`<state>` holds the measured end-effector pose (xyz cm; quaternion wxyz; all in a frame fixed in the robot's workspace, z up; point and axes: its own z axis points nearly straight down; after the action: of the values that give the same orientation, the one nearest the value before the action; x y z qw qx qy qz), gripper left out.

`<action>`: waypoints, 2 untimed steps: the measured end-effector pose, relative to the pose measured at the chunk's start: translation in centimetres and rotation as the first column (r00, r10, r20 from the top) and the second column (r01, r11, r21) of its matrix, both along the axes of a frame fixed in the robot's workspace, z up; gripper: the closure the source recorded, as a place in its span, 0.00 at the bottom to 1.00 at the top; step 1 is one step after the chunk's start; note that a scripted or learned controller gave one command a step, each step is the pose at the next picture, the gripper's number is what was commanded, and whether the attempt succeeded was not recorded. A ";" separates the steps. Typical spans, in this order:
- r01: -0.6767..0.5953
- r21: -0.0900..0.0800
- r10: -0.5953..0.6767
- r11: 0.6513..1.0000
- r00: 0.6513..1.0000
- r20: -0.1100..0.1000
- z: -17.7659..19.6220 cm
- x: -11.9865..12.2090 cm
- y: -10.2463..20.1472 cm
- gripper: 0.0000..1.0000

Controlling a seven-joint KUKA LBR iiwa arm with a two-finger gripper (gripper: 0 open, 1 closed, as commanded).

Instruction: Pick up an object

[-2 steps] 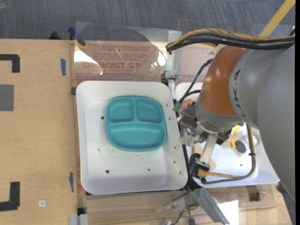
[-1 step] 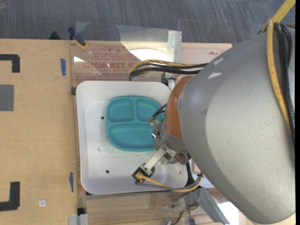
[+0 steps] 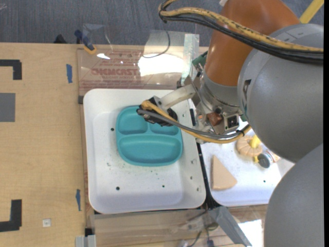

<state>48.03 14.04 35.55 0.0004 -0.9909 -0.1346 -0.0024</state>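
The only writing is a line of reddish print on a clear plastic sheet (image 3: 128,71) lying at the far edge of the bench (image 3: 41,153), behind the left bin (image 3: 92,153). Glare washes it out and it cannot be read with any certainty. Nothing in the bins carries a label. The bench also has black corner marks and a grey square along its left edge, and small strips of blue tape (image 3: 69,73).

A teal plate (image 3: 149,138) with three compartments lies flat in the far half of the left bin, closer to that bin's right wall. Small dark specks dot the bin floor around it.

The arm's wrist hangs over the wall between the two bins and covers most of the right bin (image 3: 241,181). The gripper (image 3: 220,121) sits under the wrist, just right of the plate's far right corner. Its working end is hidden, so whether it is released or clenched cannot be told, and nothing is seen in its grasp.

In the uncovered part of the right bin, a tan wedge (image 3: 222,174) lies near the left wall. Beyond it are a pale yellow knotted thing (image 3: 249,145) and, just beside that, a small round grey thing (image 3: 264,160). Both are partly cut off by the arm and too small to identify.
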 end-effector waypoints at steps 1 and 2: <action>0.069 -0.007 -0.069 0.998 0.998 -0.012 -10.6 -0.2 0.8 1.00; 0.030 -0.003 -0.030 1.000 0.999 -0.010 -15.8 -0.3 6.7 1.00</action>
<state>47.75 20.71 19.73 -0.0005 -0.9928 -0.1195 0.0030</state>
